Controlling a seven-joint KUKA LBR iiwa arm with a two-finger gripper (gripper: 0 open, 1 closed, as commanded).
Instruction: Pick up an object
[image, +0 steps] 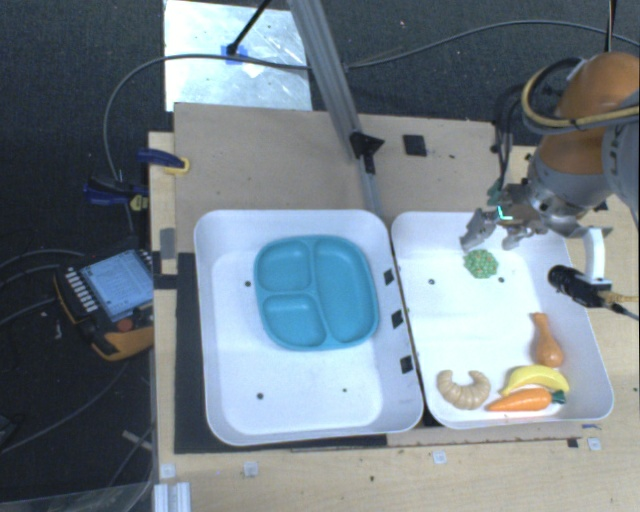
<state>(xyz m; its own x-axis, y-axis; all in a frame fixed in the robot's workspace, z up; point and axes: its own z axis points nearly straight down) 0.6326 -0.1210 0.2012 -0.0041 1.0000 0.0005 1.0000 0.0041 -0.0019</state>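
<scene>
A small green broccoli-like piece (481, 264) lies in the upper part of the right bin (440, 320). My gripper (495, 238) hovers just beyond it at the bin's far edge. Its fingers (473, 236) are spread open with nothing between them. Along the same bin's near right side lie a croissant (464, 388), a yellow banana (537, 379), an orange carrot (520, 401) and an orange-brown gourd-shaped piece (546, 341).
The left bin (230, 380) holds a blue divided plate (316, 291). A grey pole (335, 80) slants over the bench behind the bins. Black clips (392, 318) sit on the rim between the bins. Cables and a handheld device (108, 290) lie off the bench at left.
</scene>
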